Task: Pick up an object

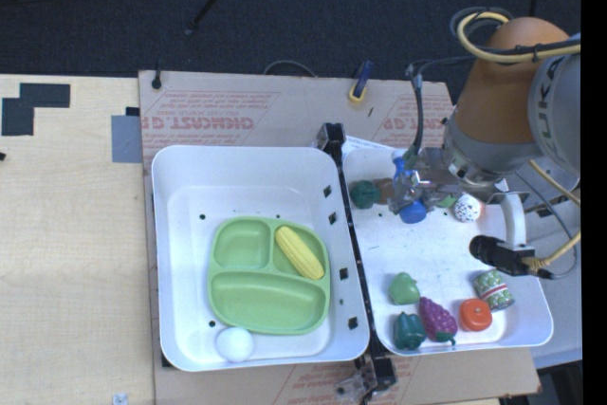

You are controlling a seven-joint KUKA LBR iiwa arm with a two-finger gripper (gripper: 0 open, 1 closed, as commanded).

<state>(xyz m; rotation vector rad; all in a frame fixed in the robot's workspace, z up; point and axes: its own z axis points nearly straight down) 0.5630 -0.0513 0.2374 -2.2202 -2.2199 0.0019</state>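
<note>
The gripper [410,194] hangs low in the right bin [531,332], over a small blue object [413,212] near the bin's upper left; the blue piece seems to sit right under the fingertips, but whether they are apart or clamped on it I cannot tell.

A dark green toy [362,194] lies just beside the blue one, so a descent slightly off line could nudge either away or catch both. The divider wall [343,232] between the 2 bins is also near.

Other toys cluster along the bin's lower edge. The left bin [180,299] carries a green tray [256,294] with a corn cob [300,251], and a white ball [234,343]. Both bins rest on cardboard [237,114] over a pale bench [66,251]; dark floor lies beyond.
</note>
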